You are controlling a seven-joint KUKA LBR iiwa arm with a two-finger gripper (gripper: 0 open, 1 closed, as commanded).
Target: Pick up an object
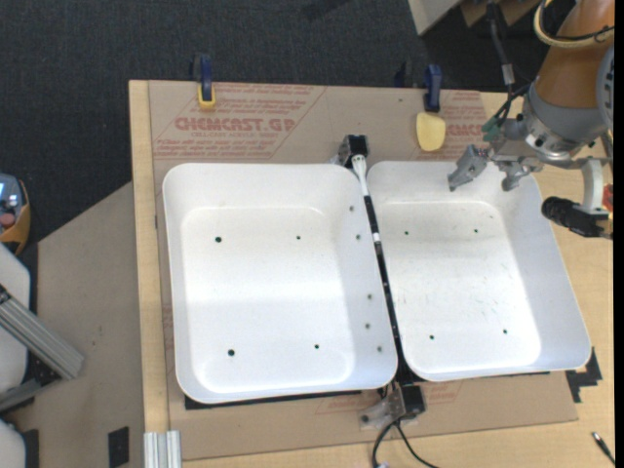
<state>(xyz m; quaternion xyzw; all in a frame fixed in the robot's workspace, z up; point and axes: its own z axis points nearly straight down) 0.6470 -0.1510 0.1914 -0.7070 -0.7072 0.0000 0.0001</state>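
My gripper (pixel 489 173) hangs over the far right corner of the right bin (pixel 546 291), just above its rim. Its two grey fingers (pixel 466 169) are spread apart with nothing between them, so it is open. A small pale yellow object (pixel 430 131) lies on the brown board behind the right bin, outside it, a little left of the gripper. The orange band (pixel 575 61) and grey wrist rise from the gripper toward the top right.
The left bin (pixel 180 261) sits beside the right one, and a black strip (pixel 375 252) runs along their shared edge. Two blue clamps (pixel 205 76) (pixel 432 86) hold the board's far edge. A black part (pixel 575 213) sticks out at the right.
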